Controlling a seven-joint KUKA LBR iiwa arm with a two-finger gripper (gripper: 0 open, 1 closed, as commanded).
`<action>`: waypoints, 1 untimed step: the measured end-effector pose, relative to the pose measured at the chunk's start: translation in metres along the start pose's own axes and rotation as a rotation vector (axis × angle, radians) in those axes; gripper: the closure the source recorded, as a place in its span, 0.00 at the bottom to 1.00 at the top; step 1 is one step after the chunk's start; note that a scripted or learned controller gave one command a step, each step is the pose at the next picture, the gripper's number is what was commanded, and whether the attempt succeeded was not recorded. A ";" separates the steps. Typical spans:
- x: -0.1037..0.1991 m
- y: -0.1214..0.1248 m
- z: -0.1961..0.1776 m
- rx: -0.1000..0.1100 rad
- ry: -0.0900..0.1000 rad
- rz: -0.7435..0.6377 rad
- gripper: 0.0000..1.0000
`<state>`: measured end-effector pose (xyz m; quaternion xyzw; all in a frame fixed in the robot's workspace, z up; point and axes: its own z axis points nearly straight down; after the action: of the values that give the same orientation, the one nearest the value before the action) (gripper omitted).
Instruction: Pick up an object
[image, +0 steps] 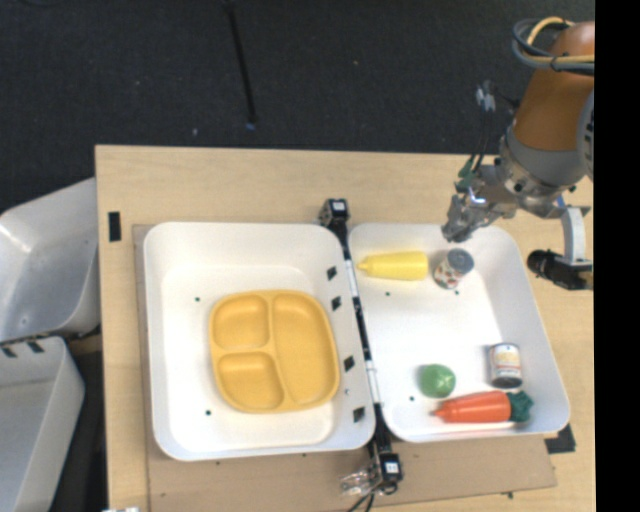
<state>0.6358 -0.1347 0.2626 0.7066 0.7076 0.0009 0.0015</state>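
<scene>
While the arm is reaching in from the right, the pincer (458, 228) is hovering over the far rim of the right bin (535, 330), and whether it is open or closed cannot be told from this angle. Nothing is showing between its tips, so no object is being carried. The nearest candidate is a small grey round can (452, 268), which is lying just below the pincer in the view, close to directly under it. Beside the can, toward the left, a yellow squash-shaped toy (394, 265) is lying with its long axis running left to right, parallel to the bin's far wall. A green ball (436, 380), a small upright tin (506, 364) and an orange carrot toy (482, 407) are sitting well apart from the pincer, near the bin's front edge. The left bin (180, 410) is holding a yellow divided plate (273, 350). Judging from this layout, a short descent onto the can appears the likeliest move.
</scene>
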 end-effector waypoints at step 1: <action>0.053 -0.023 0.007 0.004 -0.001 -0.001 1.00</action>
<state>0.6124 -0.0814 0.2553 0.7063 0.7079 -0.0006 0.0005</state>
